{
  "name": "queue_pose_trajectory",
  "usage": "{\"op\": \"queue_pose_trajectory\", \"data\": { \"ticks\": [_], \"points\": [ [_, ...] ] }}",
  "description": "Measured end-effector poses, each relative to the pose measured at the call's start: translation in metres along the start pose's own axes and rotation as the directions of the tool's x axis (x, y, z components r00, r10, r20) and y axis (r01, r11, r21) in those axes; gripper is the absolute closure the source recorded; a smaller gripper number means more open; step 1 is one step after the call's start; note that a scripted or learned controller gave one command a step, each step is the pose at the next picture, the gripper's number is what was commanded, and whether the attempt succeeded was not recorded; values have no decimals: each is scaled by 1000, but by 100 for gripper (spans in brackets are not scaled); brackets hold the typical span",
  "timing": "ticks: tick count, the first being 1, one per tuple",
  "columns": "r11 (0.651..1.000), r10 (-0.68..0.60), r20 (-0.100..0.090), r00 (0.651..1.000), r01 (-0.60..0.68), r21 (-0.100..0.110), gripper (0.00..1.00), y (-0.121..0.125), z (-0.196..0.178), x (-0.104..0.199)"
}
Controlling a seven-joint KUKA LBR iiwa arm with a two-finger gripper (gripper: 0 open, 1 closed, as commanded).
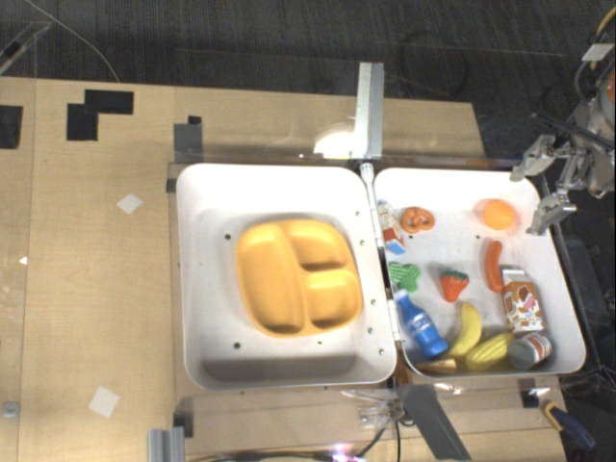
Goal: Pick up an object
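- Two-finger metal gripper (551, 183) sits at the 2 o'clock corner of the right shallow white bin (568, 292), over its rim. Fingers spread apart, nothing between them.
- Nearest item: round orange ball (499, 215), just beside the gripper toward 9 o'clock, lying apart from the other pieces with bare floor around it.
- Red sausage-shaped toy (494, 264) lies below the ball; brown-and-white printed carton (521, 306) is close to the bin's 3 o'clock wall.
- Crowded 6 o'clock end: two yellow plastic bananas (477, 340), blue plastic bottle (420, 326), grey round can (529, 351), packed near one another.
- Middle: small red strawberry toy (453, 283), green leafy toy (404, 276); orange pretzel-like piece (417, 219) toward 11 o'clock.
- Left shallow white bin (207, 258) holds a yellow divided plastic tray (298, 275), centred, with open floor all round.
- Bins rest side by side on a pale wooden bench (87, 287); dark floor beyond at 12 o'clock.
- Arm enters from 3 o'clock, wrist partly cut off by the frame edge.
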State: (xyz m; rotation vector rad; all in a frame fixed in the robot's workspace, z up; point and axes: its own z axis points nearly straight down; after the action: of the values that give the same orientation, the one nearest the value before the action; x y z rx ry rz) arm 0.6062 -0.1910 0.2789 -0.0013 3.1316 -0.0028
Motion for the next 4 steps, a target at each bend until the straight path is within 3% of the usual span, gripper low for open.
{"op": "queue_pose_trajectory", "data": {
  "ticks": [1,2,3,4],
  "points": [
    [960,279,-5,960,-279,0,0,-7,107,25],
    [934,356,3,934,-356,0,0,-4,65,21],
    [797,604,-5,797,-604,2,0,35,152,14],
    [958,287,3,958,-287,-1,0,40,190,7]
  ]
}}
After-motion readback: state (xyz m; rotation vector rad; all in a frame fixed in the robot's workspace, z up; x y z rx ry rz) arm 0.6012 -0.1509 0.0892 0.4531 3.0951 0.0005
